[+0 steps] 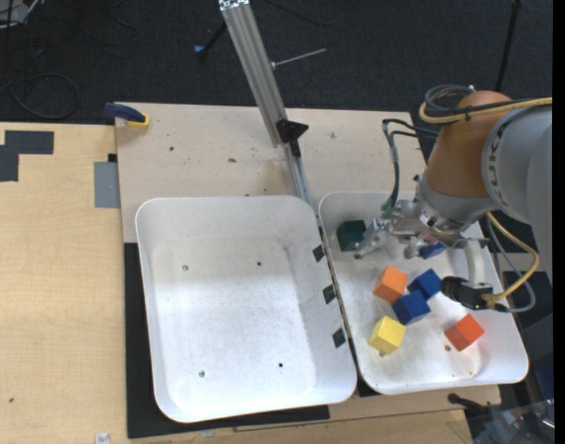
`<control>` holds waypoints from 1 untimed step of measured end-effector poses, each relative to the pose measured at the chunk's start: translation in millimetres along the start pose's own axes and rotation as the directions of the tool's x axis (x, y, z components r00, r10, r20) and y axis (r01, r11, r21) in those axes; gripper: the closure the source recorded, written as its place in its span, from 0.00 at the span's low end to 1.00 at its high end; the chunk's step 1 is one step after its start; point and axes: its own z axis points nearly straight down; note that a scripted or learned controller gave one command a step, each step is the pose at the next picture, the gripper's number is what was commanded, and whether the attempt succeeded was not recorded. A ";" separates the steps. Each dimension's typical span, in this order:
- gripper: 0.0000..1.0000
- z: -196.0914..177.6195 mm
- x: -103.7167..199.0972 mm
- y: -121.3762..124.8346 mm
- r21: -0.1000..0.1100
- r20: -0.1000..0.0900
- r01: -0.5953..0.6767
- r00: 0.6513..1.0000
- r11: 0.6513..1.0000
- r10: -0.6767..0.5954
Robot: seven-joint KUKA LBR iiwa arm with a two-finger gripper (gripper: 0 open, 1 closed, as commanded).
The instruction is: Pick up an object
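Note:
My gripper (386, 236) hangs low over the far part of the right bin (504, 363), under the arm's orange band. A dark green block (350, 234) lies just to its left, at the bin's far left corner, close to or touching the gripper. Nearer the front lie an orange cube (390, 284), two blue cubes (426, 282) (411, 307) side by side, a yellow cube (386, 335) and a red-orange cube (463, 332). I cannot tell whether the green block is between the gripper's parts.
The left bin (171, 248) sits beside the right one, sharing a middle wall with black clips (327, 293). A slanted aluminium post (262, 72) rises behind the bins. Cables (504, 276) hang off the arm at the right.

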 end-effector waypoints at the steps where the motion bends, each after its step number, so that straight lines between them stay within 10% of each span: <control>1: 1.00 -13.1 -2.4 0.9 -0.005 0.000 -0.007 1.000 1.000 0.007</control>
